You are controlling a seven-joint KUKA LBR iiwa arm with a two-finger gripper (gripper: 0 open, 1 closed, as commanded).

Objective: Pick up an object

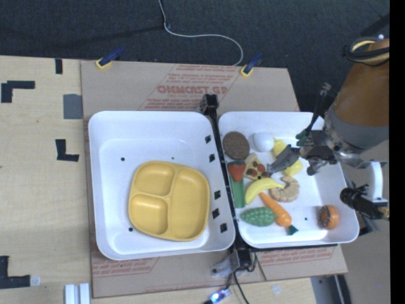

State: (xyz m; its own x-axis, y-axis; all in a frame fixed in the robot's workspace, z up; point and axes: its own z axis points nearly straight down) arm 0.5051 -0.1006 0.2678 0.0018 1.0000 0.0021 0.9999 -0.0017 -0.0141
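Hovering over the right bin (335, 236), the pincer (283, 159), its state unreadable, hangs just above-right of the banana (261, 187), lying slantwise.

Two bins sit side by side on the tabletop (38, 189). The left bin (107, 132) holds a divided plate (169, 200) at frame centre-left. The right bin (342, 233) holds toy food crowded along its left half: a cookie (236, 144) uppermost, a banana (261, 188) below it, a carrot (277, 210) lower still. A donut (328, 216) lies apart at lower right.

Grey arm (364, 116), orange band, dark pincer (283, 159)
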